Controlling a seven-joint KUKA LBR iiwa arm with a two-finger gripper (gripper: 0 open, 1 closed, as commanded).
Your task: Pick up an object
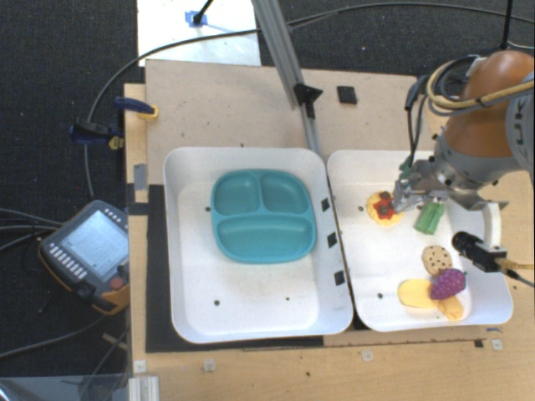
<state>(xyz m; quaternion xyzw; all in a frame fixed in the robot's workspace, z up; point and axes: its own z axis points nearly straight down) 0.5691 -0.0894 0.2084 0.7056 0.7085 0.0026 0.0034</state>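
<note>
My gripper (pixel 401 195) is low in the right bin (pixel 361 299), right beside a small yellow and red toy (pixel 381 210) near the bin's left wall. It seems to touch the toy's right side, but the wrist hides the contact. A green piece (pixel 430 217) lies just right of the gripper. Toward the bin's front lie a speckled cookie (pixel 435 259), a purple grape bunch (pixel 448 283) and a yellow banana-like piece (pixel 415 294).
A teal divided plate (pixel 263 215) lies in the left bin (pixel 188 307). A slanted metal pole (pixel 284 48) crosses the bench behind the bins. A black part of the arm (pixel 476 251) hangs over the right bin's right side. A teach pendant (pixel 88 253) sits off the bench at left.
</note>
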